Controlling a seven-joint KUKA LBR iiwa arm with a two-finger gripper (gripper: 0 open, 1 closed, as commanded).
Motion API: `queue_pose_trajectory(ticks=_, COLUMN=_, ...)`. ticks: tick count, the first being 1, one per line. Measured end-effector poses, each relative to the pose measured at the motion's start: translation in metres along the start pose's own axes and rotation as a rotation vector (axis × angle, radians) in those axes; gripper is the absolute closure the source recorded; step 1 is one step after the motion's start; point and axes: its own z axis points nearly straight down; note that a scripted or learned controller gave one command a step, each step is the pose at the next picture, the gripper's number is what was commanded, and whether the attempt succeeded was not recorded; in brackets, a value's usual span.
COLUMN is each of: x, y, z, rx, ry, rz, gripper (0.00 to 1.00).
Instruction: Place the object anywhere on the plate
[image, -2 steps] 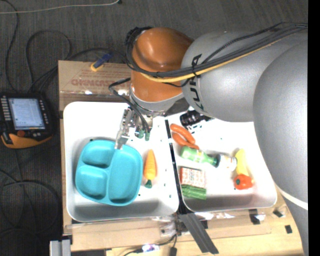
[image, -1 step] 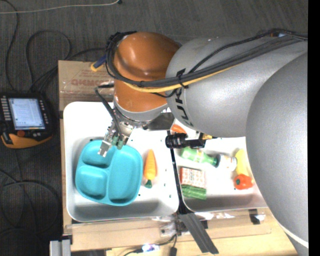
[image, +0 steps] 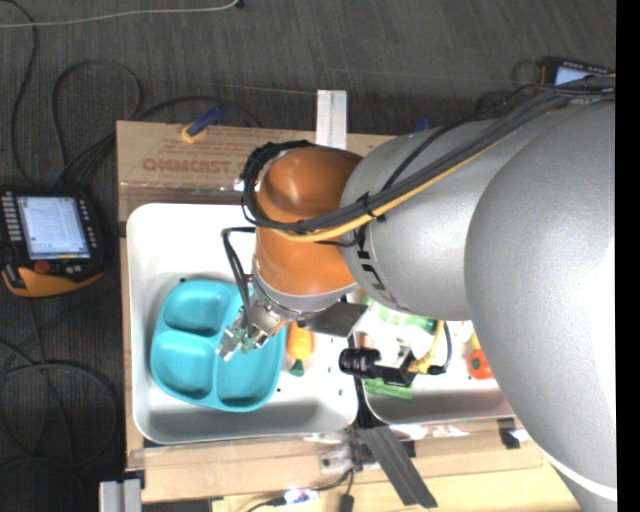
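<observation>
Reaching in from the right, the grey arm (image: 520, 250) is bending its orange band (image: 300, 230) down over the left bin (image: 150, 240). Its claw (image: 243, 338) is hanging over the right edge of the turquoise divided plate (image: 195, 345); whether its prongs are apart or together, cannot tell. Just right of the claw, an orange object (image: 298, 347) is lying on the bin floor, off the plate, partly blocked by the wrist. Further right, the second bin's (image: 430, 405) contents are mostly hiding under the arm. Behind the claw, cardboard (image: 185, 165) is reading "CHEMCAST".
</observation>
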Motion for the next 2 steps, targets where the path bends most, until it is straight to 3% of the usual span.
queue_pose_trajectory(ticks=1, x=0.000, y=0.050, z=-0.015, rx=-0.002, ry=-0.003, rz=-0.311, gripper=1.00)
queue_pose_trajectory(ticks=2, x=0.035, y=0.027, z=0.030, rx=-0.001, ry=-0.001, rz=-0.529, gripper=1.00)
